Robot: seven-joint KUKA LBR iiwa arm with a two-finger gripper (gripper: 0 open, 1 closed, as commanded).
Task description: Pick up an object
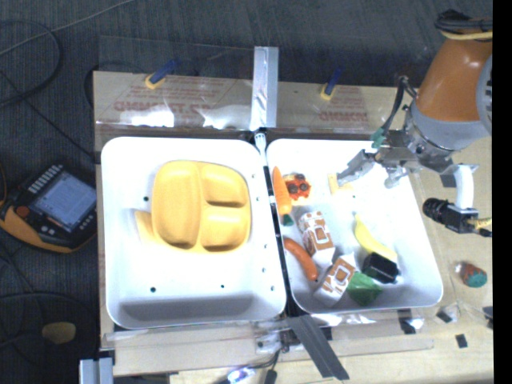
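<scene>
Camera view: the gripper (370, 166) hangs over the right bin's (428, 246) upper part, jaws spread and holding nothing; the banana (370, 238), small cartons (318, 232) and carrot (281, 192) lie crowded below-left. You risk a miss: closing where it hangs catches bare floor, and among the crowded items the jaws could nudge neighbours or clip two.

Both white bins (192, 306) look like smooth, slightly glossy plastic. The yellow divided tray (200, 204) has a matt plastic sheen. The desk (200, 98) shows pale wood under a clear, shiny film.
</scene>
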